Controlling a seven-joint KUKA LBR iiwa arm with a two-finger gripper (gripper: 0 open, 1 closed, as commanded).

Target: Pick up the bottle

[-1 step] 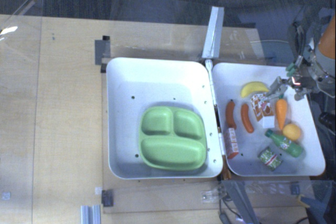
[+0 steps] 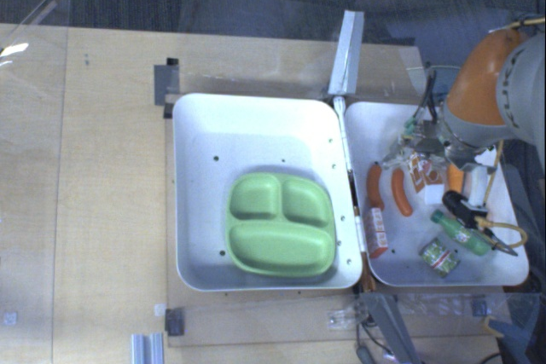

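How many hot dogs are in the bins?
2, both in the right bin: one hot dog near its left wall, the other hot dog just right of it. The arm may hide more.

The tabletop [image 2: 94, 183] is pale wood, running from the nine o'clock edge across most of the view, with dark flooring beyond it at twelve o'clock. Two shallow white bins sit directly on it, side by side and touching along their shared edge. The left bin [image 2: 205, 183] lies near the centre; the right bin [image 2: 363, 128] lies toward three o'clock. A grey metal bar [image 2: 346, 54] lies on the wood at twelve o'clock of the seam between the bins. A small dark bracket [image 2: 167, 81] sits at the left bin's ten o'clock corner, another dark block [image 2: 174, 321] near its seven o'clock corner.
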